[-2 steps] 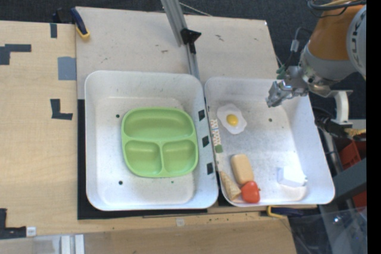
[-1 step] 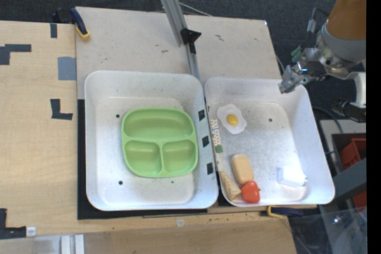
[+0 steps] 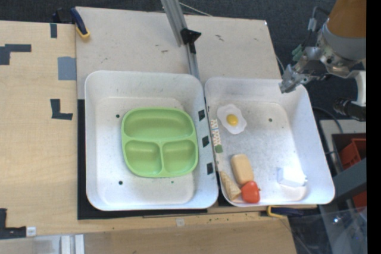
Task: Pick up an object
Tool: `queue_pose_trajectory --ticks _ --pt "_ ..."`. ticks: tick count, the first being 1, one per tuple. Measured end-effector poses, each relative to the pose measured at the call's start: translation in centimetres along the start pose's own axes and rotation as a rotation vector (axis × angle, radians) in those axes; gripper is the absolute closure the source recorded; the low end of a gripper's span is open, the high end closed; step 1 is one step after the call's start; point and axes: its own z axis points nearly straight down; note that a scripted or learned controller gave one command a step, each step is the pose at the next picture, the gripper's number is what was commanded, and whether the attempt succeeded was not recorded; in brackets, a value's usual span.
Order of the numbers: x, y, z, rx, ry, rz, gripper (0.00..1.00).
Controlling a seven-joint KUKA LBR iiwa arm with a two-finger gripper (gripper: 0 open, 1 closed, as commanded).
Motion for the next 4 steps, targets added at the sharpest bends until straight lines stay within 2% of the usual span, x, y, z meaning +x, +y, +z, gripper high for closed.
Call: queue_pose_trajectory --ticks 2,3,4 --pt "9.7 -2.9 -0.1 0.003 0.002 -0.005 1.0" --pt "15.1 -3.2 1.7 0.004 0.001 -0.006 1.0" --pt "19.5 -4.4 1.9 0.004 0.001 -0.005 1.0"
